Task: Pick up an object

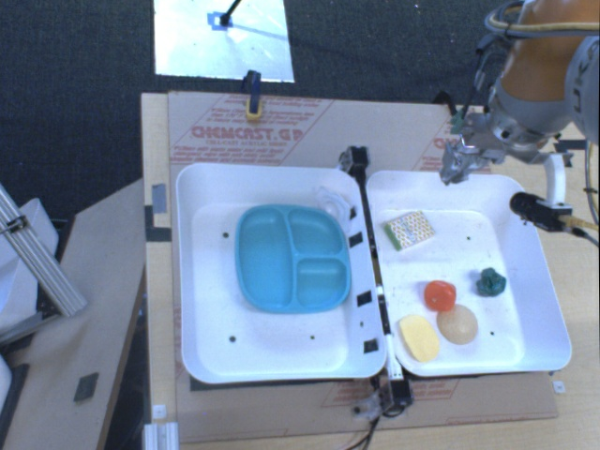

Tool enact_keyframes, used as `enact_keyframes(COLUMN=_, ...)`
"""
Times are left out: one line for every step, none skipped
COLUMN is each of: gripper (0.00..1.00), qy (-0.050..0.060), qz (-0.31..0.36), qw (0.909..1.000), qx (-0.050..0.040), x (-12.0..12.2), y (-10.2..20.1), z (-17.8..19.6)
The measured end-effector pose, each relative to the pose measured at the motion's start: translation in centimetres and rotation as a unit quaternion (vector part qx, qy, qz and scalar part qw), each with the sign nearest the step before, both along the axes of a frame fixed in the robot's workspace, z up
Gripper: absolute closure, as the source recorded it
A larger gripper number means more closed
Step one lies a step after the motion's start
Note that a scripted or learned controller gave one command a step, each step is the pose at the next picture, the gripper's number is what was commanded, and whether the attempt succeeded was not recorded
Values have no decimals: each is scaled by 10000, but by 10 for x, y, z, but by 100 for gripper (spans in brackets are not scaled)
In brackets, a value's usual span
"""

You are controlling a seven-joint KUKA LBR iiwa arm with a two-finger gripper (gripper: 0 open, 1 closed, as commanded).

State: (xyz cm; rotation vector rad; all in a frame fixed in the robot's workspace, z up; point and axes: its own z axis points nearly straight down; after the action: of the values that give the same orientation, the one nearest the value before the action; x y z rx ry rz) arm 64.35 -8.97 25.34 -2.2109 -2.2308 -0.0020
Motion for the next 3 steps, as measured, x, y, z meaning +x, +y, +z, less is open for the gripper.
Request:
enact_keyframes(gripper=100, qy=3, qz=-2, qw=10000, qx=-1, x=-18, y=43, z=-10)
enact_keyframes(gripper=100, qy=-1, qz=4, qw=10000, qx=2, x=-28, y=96, z=-4)
enact_keyframes(gripper=100, qy=8, qz=1, qw=10000, qx=1, x=-46, y=144, z=-19)
